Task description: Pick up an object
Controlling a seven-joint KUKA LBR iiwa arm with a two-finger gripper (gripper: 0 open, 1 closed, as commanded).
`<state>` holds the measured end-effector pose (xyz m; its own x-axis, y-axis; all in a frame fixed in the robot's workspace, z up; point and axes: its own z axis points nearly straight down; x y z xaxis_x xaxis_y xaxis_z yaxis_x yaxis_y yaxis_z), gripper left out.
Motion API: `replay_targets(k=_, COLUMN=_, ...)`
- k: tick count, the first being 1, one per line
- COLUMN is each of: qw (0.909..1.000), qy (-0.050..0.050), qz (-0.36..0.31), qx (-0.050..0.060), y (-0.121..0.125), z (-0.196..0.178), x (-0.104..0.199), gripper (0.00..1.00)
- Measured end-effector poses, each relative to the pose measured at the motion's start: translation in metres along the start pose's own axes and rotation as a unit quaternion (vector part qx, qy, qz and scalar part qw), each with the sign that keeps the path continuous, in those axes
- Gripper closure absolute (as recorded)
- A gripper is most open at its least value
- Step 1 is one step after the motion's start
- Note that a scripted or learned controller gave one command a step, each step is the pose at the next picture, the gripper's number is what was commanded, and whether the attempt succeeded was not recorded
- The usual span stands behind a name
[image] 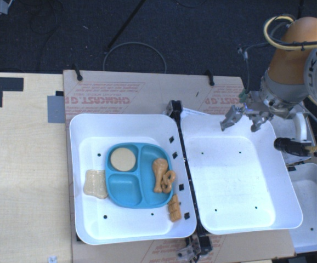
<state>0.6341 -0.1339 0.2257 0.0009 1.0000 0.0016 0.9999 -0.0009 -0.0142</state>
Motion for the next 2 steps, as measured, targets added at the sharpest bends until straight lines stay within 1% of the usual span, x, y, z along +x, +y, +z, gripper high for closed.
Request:
replay_targets(k=1, qw=1.0000, qy=-0.001, qz=-0.001, qx=-0.006, y=0.002, z=-0.008, x=0.000, gripper=0.00)
replay_targets(k=2, qw=1.0000, qy=-0.001, qz=-0.001, qx=-0.004, y=0.008, z=0.049, x=-0.007, gripper=0.00)
